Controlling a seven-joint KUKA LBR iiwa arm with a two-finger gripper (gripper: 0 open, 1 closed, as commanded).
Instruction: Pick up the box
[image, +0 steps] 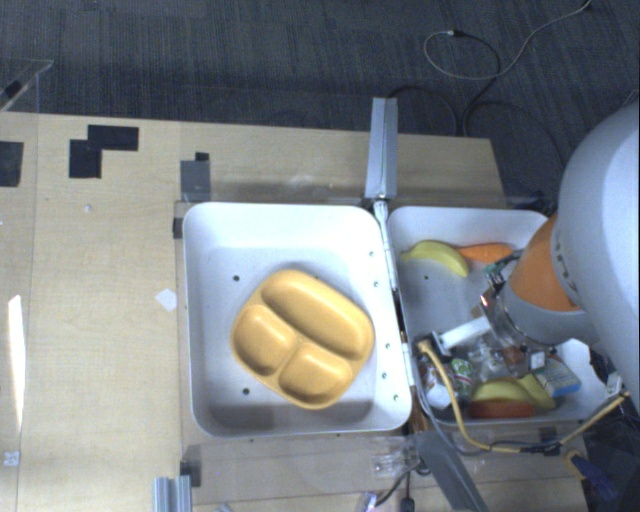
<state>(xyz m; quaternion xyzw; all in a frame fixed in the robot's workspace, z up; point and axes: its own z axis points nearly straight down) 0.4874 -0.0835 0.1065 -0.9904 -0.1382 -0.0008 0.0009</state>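
Bins stand side by side on the bench (90, 330): a left bin (205, 300) and a right bin (432, 305), their walls meeting along the middle. The left bin holds a yellow tray (303, 336) with three hollows. It lies askew on the floor of the bin, apart from every wall.

The arm (600, 220) comes in from the right and bends down over the right bin, with its orange band (548, 275) above the wrist. The gripper (480, 358) sits low in the near half of that bin, over a heap of small things. Whether it is spread or pressed together cannot be told, because the wrist hides its tip.

At the far side of the right bin a yellow-green banana (437, 256) lies near the dividing wall. Just to its right is an orange carrot-like thing (487, 253), partly under the arm. In the near half a yellow-green fruit (510, 390) rests against a red thing (505, 408), close to the near wall.

A small pale blue-and-white shape, most likely the box (558, 380), lies toward the near right corner of the right bin. It is just beside the fruit, to the right of the gripper and partly under the wrist. Its outline is too blurred to be sure of.

Black tape patches (100, 148) mark the bench's far left part.
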